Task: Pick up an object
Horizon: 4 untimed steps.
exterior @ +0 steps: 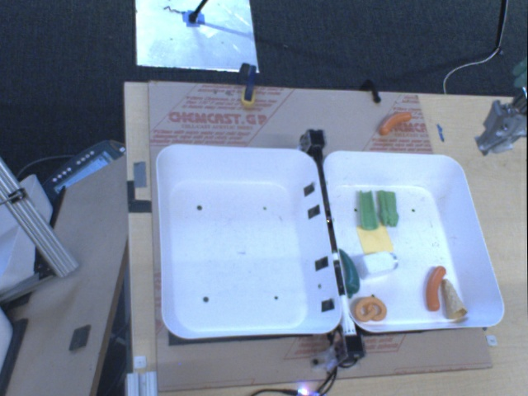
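Your gripper [500,129] sits off the right bin's [462,186] far right corner, above the bench; can't tell its grasp state. Inside that bin: two green pieces [377,208], yellow block [375,239], orange sausage [434,288], coiled pretzel [370,308] near front rim.

Right bin [474,246] holds the objects [377,209]; left bin [177,221] lies beside it.

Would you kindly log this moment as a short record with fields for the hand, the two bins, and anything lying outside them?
hand: grey hand at the view's right edge, above the bench, beyond the right white bin
right bin contents: two green sticks, yellow square, orange sausage, tan cone, orange ring
outside bins: second orange sausage on the board
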Motion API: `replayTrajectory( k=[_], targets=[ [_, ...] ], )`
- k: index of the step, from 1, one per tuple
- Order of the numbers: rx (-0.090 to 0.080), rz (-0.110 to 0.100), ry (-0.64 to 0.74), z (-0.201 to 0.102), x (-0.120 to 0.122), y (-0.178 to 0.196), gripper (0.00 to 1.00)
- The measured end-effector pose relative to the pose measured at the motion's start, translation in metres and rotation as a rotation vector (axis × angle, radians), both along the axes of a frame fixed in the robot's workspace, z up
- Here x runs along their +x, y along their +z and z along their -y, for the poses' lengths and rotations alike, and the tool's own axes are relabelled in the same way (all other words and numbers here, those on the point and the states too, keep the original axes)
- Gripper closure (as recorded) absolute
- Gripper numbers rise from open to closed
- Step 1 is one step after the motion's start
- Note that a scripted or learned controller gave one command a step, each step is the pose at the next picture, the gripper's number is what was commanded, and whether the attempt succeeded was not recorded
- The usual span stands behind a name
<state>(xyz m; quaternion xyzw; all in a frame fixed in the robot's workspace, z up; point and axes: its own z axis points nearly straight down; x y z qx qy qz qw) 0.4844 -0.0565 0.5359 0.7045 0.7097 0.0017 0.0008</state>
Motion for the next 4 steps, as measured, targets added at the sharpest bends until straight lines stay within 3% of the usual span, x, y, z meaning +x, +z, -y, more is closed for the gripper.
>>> replayTrajectory(
  k=[1, 2, 4],
  targets=[
    [-0.002, -0.001, -0.001, -0.02, 0.03, -0.001, 1.0],
    [0.0, -0.001, 0.0, -0.053, 0.001, 0.0, 1.0],
    [0.0, 0.0, -0.001, -0.105, 0.002, -0.001, 1.0]
  ],
)
